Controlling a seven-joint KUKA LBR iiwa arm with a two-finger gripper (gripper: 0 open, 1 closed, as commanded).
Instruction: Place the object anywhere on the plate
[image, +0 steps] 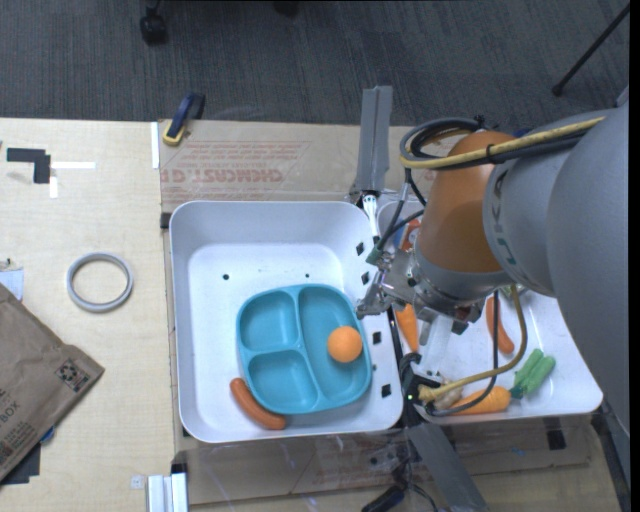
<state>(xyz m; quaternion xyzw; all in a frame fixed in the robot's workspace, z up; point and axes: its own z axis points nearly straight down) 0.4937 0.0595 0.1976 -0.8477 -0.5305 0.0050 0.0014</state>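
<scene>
Blue and three-sectioned, the plate (296, 350) sat in the left bin (200, 300), toward its near right corner. An orange ball (345, 344) rested in the plate's large right compartment, close to the rim on that side. Just off the plate's near left edge, an orange-red sausage-shaped piece (258, 404) lay on the bin floor, touching or nearly touching the plate. My wrist, with its orange band (462, 215), hung over the wall between the two bins, and my gripper (412, 325) was below it on the right bin's side of that wall; my own bulk covered it, so I could not tell how it stood or whether it gripped anything. In the right bin (560, 395) lay a carrot (478, 402) with a green top (534, 372) near the front edge, and a thin orange piece (499, 328) beside my wrist. On the bench to the left, a roll of tape (100, 281) lay flat.
</scene>
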